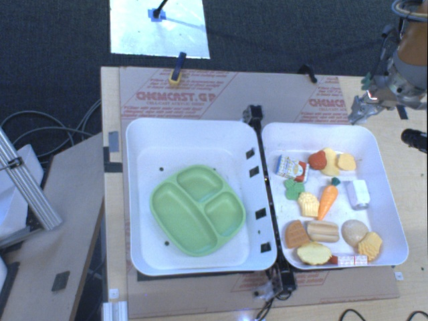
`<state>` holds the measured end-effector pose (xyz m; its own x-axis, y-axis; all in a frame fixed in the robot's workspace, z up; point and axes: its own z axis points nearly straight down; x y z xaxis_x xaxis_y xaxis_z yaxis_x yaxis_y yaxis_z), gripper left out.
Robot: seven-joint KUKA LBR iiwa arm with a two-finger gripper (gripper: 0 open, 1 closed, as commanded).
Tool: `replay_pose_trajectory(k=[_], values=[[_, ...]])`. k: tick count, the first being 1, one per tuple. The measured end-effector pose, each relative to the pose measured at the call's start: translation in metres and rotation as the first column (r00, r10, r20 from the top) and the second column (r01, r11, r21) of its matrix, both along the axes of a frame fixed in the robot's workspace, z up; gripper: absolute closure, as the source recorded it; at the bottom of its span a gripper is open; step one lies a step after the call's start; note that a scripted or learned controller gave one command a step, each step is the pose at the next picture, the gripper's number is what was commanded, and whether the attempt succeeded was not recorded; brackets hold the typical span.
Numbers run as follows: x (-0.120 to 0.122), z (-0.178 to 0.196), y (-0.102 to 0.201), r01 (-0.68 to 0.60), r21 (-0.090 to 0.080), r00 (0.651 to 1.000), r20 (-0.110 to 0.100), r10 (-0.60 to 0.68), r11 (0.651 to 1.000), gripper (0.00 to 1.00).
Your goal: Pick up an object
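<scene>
Toy foods, like the orange plastic carrot, lie down-left of the gripper; its grip state I cannot tell.

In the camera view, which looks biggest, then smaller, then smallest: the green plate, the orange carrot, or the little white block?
1. Green plate, by far the biggest.
2. Orange carrot.
3. White block.

The carrot and block look close in size: the carrot is longer, the block wider, so that order is unsure.
</scene>
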<state>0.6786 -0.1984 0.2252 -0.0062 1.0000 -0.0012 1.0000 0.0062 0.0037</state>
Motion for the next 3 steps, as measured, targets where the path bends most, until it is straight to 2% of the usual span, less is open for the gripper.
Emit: replay_pose_trajectory(k=[1,2,3], values=[[-0.007,-0.009,0.053,-0.001,0.001,1.0,-0.003,0.001,1.0,1.0],[-0.008,-0.001,0.095,-0.001,0.001,1.0,-0.001,0.001,1.0,1.0],[-0.005,-0.002,0.154,-0.002,0.002,1.0,-0.002,0.002,1.0,1.0]])
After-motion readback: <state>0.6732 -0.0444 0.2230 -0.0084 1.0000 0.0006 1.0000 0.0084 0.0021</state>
